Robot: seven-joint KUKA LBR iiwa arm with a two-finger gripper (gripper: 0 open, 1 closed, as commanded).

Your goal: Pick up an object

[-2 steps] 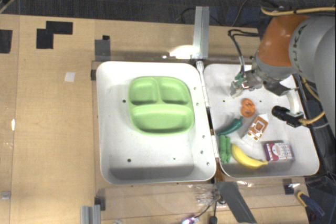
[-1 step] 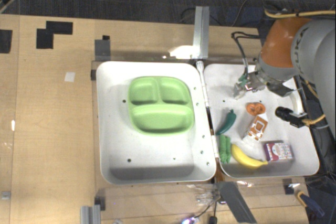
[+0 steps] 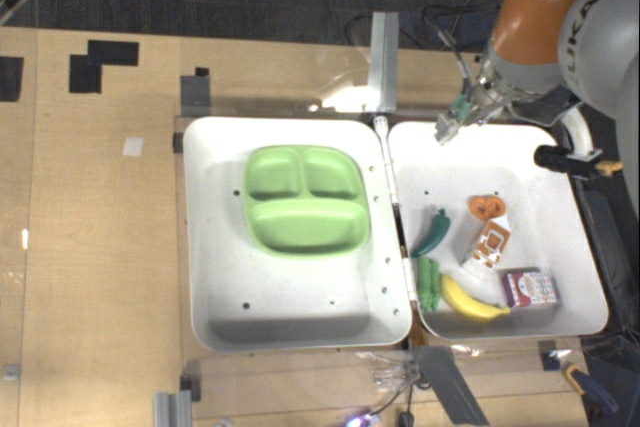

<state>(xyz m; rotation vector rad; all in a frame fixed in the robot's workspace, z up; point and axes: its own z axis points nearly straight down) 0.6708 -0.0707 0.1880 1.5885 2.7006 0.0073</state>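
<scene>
You see a glossy, smooth green plastic tray [image 3: 304, 198] in a matt white bin [image 3: 215, 245]. The bench [image 3: 90, 215] looks like pale wood, perhaps laminate.

The wooden worktop [image 3: 90, 245] carries two shallow white bins touching side by side: one bin [image 3: 590, 285] below the tool [image 3: 452, 120], the other bin [image 3: 210, 245] to its lower left.

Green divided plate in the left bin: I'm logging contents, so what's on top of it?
Nothing lies on the green divided plate; its three compartments show bare. The left bin floor beneath it is covered.
</scene>
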